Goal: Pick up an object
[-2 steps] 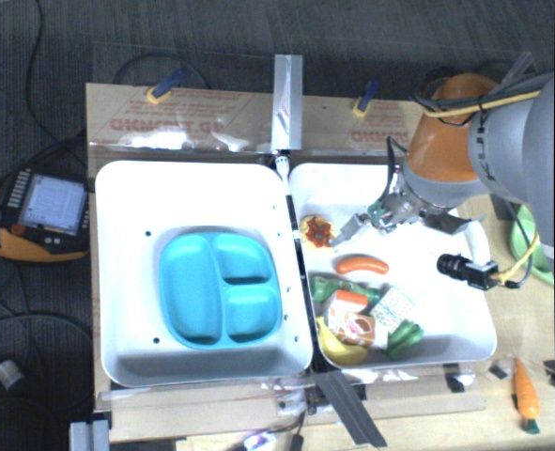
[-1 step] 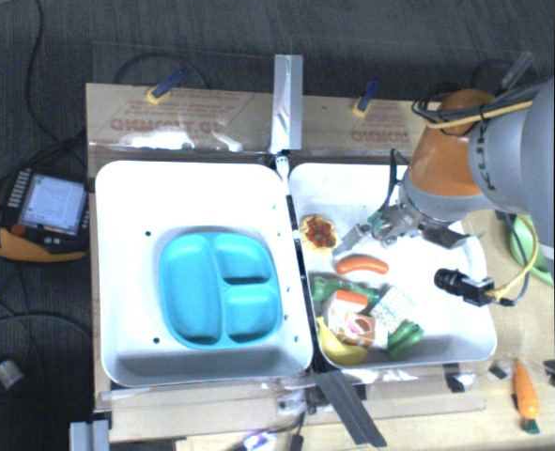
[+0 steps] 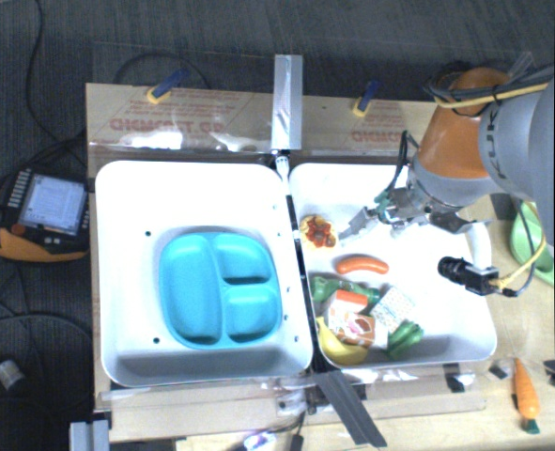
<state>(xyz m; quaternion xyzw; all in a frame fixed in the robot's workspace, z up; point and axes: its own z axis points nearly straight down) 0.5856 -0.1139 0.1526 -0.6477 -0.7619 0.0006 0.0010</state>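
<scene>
Nearest the lens, heaped against the near wall of the right bin, lie the things I might take: a yellow banana, a printed packet leaning on it, a green pepper beside that, with an orange sausage just beyond the heap and a small pizza slice farther still, by the bin's left wall. My gripper hangs over the bin's far half, just right of that slice, jaws apart and clamped on nothing, which I judge suits a descent onto a loose, separate piece rather than the tangled heap. Left of the right bin, the other bin carries a blue divided tray.
</scene>
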